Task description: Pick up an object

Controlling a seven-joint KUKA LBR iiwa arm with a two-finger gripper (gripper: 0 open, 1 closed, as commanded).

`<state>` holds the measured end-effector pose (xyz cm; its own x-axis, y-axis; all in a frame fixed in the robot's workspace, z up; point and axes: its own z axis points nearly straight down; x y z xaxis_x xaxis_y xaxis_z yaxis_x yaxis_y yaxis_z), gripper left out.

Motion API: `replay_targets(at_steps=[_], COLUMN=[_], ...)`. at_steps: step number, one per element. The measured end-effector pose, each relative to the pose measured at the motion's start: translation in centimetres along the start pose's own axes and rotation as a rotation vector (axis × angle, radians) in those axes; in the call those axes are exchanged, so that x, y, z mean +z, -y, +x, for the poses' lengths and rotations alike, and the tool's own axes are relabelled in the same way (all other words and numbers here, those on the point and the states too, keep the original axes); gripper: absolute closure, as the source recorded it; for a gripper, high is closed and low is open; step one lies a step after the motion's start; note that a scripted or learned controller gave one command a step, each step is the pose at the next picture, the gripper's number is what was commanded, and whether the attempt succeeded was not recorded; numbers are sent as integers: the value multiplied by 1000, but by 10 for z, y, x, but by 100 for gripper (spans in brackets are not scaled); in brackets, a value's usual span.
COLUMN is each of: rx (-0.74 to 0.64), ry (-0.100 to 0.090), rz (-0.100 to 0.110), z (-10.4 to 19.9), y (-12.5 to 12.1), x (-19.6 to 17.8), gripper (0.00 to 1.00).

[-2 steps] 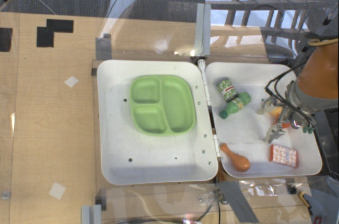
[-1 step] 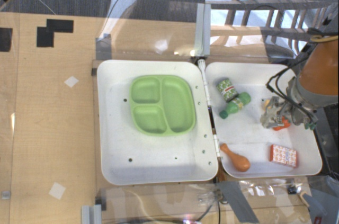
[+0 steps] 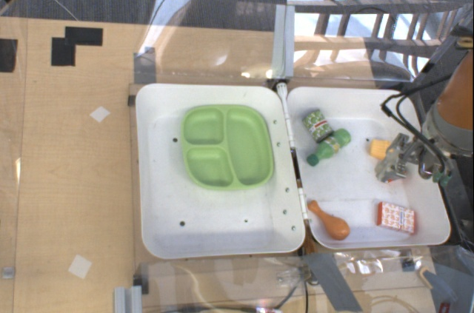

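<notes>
The right bin (image 3: 355,189) holds several small items. A green bottle (image 3: 329,146) lies tilted beside a small green-and-red can (image 3: 316,124) at the upper left. Further right sits a yellow block (image 3: 378,149). At the front are an orange drumstick toy (image 3: 329,220) and a red carton (image 3: 396,217). My gripper (image 3: 392,165) hangs low over the right side of this bin, just right of the yellow block and above the red carton. Nothing can be seen held in it. The grey arm with its orange band (image 3: 453,106) comes in from the right.
The left bin (image 3: 159,230) carries a green divided plate (image 3: 226,146) in its middle. A metal divider (image 3: 290,156) separates the two bins. Clear panels stand behind the bins. Black cables (image 3: 404,98) loop near the wrist.
</notes>
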<state>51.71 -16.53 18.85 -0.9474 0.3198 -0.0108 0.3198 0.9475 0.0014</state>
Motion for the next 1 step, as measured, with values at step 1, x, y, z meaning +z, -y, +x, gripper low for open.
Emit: replay_targets(at_steps=[1], rx=[-145], ry=[-4], rz=[0], z=[32], y=[-8], x=[-11], gripper=[100])
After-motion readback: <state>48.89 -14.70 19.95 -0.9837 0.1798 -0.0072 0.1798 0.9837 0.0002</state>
